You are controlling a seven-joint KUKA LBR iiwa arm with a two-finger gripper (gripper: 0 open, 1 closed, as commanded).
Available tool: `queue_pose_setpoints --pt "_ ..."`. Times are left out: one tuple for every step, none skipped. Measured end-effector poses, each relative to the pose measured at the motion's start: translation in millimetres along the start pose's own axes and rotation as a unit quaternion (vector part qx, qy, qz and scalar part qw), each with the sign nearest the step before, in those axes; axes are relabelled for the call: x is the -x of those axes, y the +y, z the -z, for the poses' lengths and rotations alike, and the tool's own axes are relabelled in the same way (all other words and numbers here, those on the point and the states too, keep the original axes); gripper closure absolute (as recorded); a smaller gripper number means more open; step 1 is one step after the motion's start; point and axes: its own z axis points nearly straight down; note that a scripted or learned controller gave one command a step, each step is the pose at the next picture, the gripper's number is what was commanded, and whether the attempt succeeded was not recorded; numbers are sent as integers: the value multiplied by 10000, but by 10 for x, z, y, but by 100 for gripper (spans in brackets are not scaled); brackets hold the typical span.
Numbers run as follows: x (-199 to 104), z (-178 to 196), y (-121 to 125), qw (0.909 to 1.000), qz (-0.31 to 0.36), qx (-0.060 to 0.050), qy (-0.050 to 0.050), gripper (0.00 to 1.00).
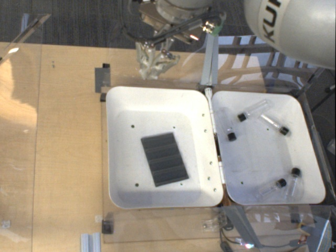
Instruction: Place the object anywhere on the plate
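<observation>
Plate (pixel 164 159): dark ribbed slab, flat on the floor of the left bin (pixel 121 140), long axis running from the far side toward the near side and leaning a little to the right at its near end; top bare. Gripper (pixel 155 61): beyond the plate's far end and slightly to its left, over the wooden bench (pixel 52 140) outside the bin's far rim. It shows as a pale, glassy blur, so whether it is spread, pressed together or carrying anything cannot be told. Vials (pixel 252 109): clear tubes with black caps, about five, all well to the right of the plate in the right bin (pixel 310 140). Two lie level with the plate's far end, one small cap sits nearest the plate, and two more lie level with its near end. Judgement: if the gripper carries a vial, the move runs toward the near side and a touch right; if not, the candidates all lie right of the plate, across the shared rim.
</observation>
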Motion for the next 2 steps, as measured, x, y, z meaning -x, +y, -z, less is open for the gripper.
queue_pose_setpoints --pt "-364 7 139 9708 -2401 -7 12 100" --pt "140 -12 -271 9886 -1504 1 9 100"
